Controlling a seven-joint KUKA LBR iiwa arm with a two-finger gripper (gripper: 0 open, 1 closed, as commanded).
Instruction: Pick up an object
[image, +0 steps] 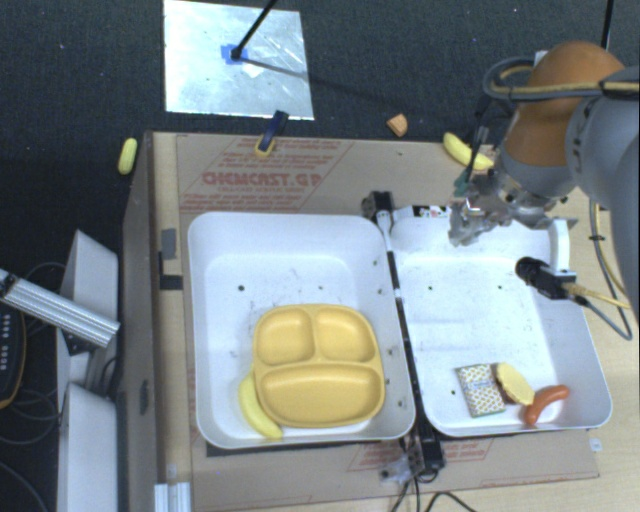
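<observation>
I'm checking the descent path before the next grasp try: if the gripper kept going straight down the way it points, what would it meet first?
Most likely the bare white floor of the right bin near its far edge. The gripper points down there, away from the items in the near corner, though depth is hard to judge.

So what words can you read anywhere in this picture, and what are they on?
"CHEMCAST GP", roughly: red print on the brown board under the white bins. It is blurred, so the letters are my best guess.
More red print on the same board at its front edge: too blurred to read.
White label with dark marks between the bins, by the gripper: too small to read.
</observation>
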